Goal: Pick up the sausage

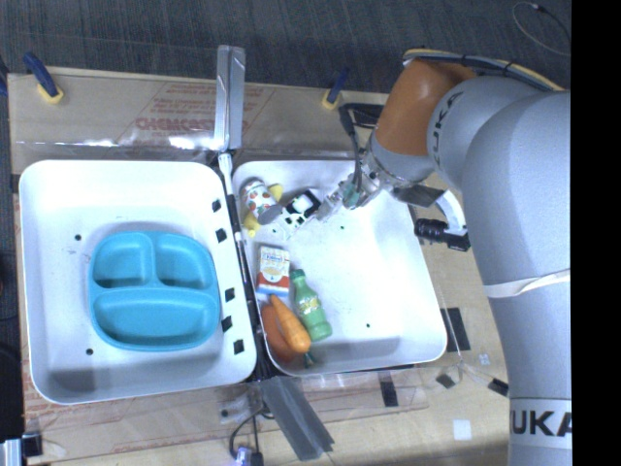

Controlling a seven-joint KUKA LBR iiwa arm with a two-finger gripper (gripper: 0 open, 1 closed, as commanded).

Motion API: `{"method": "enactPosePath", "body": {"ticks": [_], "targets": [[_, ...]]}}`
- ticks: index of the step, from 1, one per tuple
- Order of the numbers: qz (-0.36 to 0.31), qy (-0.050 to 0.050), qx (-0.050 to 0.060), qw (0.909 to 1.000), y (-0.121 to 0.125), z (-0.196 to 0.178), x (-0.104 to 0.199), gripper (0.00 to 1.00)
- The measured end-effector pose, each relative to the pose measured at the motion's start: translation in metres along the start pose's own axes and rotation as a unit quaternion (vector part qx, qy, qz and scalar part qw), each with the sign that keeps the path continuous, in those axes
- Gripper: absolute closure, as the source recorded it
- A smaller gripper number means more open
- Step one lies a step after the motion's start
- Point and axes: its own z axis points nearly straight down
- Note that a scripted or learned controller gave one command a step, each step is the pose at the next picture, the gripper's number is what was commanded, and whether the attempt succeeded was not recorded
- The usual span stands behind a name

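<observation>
The sausage (277,324) lies at the near left corner of the right bin (408,289), touching an orange carrot (289,326) and just beside a green bottle (310,305). Above them rests a small carton (274,266). Near the bin's far left wall sit a small can (256,199), a yellow toy (252,223) and a black-and-white piece (301,205). The tool (342,198) hangs over the far part of this bin, well apart from the sausage; I cannot tell its state. The left bin (49,221) holds a blue divided plate (153,290).
</observation>
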Motion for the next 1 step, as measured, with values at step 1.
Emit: {"method": "enactPosePath", "body": {"ticks": [1], "targets": [[0.007, -0.002, -0.004, 1.0, 0.0279, -0.1578, 0.0432, 1.0]]}}
